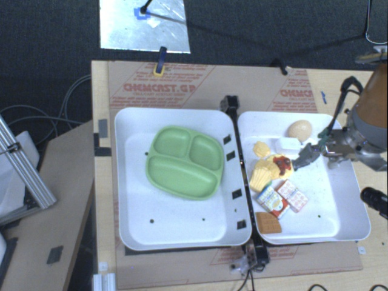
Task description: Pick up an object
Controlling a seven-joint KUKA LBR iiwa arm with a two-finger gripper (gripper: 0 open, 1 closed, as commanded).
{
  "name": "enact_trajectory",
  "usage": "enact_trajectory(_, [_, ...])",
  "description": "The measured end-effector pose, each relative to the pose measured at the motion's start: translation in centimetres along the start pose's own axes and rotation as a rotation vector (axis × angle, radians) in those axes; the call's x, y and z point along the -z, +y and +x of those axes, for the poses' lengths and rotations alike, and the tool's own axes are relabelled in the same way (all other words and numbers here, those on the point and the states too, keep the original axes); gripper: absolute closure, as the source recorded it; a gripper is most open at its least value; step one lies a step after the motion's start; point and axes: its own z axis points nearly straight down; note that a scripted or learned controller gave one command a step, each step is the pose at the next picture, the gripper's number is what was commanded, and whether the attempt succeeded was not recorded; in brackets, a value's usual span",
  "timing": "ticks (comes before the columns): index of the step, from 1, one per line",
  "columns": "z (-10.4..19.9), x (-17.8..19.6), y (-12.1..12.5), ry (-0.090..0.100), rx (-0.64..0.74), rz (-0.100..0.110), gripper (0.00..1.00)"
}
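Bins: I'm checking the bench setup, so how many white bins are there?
2. The left bin holds a green divided plate; the right bin holds the small food items, with the claw over it.

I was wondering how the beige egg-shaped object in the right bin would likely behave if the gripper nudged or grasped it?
The egg looks smooth and rounded, so it would probably roll across the right bin when nudged. Its curved sides may slip out from the gripper. It appears to be a toy, so it is likely light.
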Motion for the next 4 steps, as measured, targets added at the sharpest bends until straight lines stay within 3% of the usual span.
enact_trajectory(2, [-0.4,-12.0,-1.2,0.001,-0.003,0.007,0.0])
enact_trajectory(4, [-0.5,-19.1,-0.8,-0.001,-0.006,-0.006,0.0])
